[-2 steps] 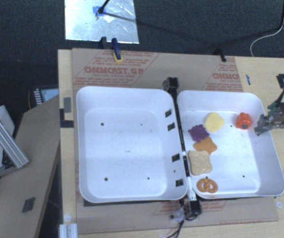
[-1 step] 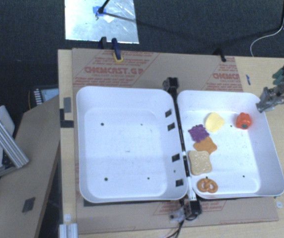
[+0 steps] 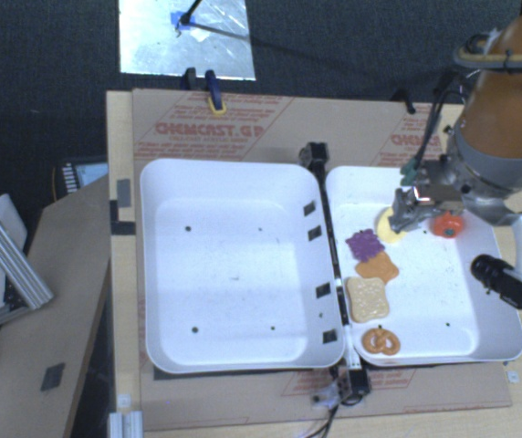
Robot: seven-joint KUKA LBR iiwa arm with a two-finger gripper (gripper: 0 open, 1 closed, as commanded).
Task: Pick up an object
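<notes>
Camera view: tool (image 3: pixel 405 210) low over a yellow piece (image 3: pixel 388 227) in the right bin (image 3: pixel 480 336); its opening can't be told.

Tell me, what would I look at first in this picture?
Probably the big grey and orange robot arm reaching in from the right, with its gripper low over the right bin, right by a yellow thing. Next, the row of toy foods in that bin: a purple piece, an orange piece, a bread slice and a pretzel.
</notes>
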